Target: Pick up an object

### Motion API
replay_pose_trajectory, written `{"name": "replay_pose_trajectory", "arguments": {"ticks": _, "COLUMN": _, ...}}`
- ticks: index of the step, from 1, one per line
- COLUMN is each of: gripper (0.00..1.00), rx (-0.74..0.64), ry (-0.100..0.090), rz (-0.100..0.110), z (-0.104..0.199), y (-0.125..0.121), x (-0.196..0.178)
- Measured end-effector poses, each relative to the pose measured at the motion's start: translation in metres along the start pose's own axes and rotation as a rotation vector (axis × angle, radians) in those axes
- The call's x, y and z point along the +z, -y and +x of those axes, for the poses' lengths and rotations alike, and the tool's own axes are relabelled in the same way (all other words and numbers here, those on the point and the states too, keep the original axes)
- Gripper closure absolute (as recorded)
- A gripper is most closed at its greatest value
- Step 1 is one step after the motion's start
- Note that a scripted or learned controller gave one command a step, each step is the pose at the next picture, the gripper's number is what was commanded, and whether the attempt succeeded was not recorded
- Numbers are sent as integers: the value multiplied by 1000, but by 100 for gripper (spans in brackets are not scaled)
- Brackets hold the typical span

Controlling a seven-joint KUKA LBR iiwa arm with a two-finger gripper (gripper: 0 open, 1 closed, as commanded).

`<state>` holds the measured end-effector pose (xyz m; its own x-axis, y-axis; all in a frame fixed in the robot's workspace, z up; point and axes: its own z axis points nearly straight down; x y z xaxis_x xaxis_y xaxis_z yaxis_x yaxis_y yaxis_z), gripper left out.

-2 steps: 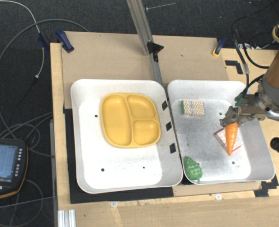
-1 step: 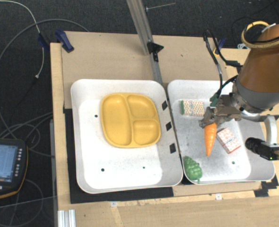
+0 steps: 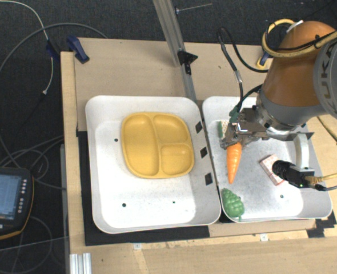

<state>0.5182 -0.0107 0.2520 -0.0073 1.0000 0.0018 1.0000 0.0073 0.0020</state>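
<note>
Black carpet surrounds the wooden bench [image 3: 140, 56]. At far left, about 8 o'clock from the bins, a teach pendant [image 3: 5, 201] with a lit screen lies on the floor, grey cables [image 3: 20, 96] looping above it. A blue clamp [image 3: 77, 49] grips the bench's upper left corner.

Left bin [image 3: 151, 210]: white, shallow. A yellow divided plate [image 3: 157, 144] sits near its middle, three compartments, tilted slightly. Bare speckled floor shows at 6 o'clock of the plate.

An aluminium post [image 3: 168, 21] rises at 12 o'clock, slanting down to the seam between the bins.

Right bin [image 3: 288, 213]: an orange carrot [image 3: 233, 161] lies near the bin's centre-left, thick end up, tip pointing to 6 o'clock. Directly at 6 o'clock of the carrot, apart from it, a green bumpy toy [image 3: 233, 203] rests against the bin's lower left corner. At 3 o'clock of the carrot, a small pink-and-white packet [image 3: 269, 168] lies flat, partly under a black fitting [image 3: 288, 173] on the arm.

Gripper [image 3: 235, 138]: hangs at 12 o'clock of the carrot, its metal parts right over the carrot's thick end. Contact looks likely but cannot tell for sure; whether the jaws are apart or together cannot be told either, the wrist hides them. Arm [image 3: 300, 79], orange and grey, enters from 3 o'clock.
</note>
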Motion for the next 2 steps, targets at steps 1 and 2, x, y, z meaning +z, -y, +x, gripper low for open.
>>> {"name": "replay_pose_trajectory", "arguments": {"ticks": 1, "gripper": 100, "rx": 1, "ry": -2, "rz": 8, "z": 52, "y": 2, "x": 16}}
{"name": "replay_pose_trajectory", "arguments": {"ticks": 2, "gripper": 100, "rx": 1, "ry": 0, "rz": 1, "z": 97, "y": -9, "x": 14}}
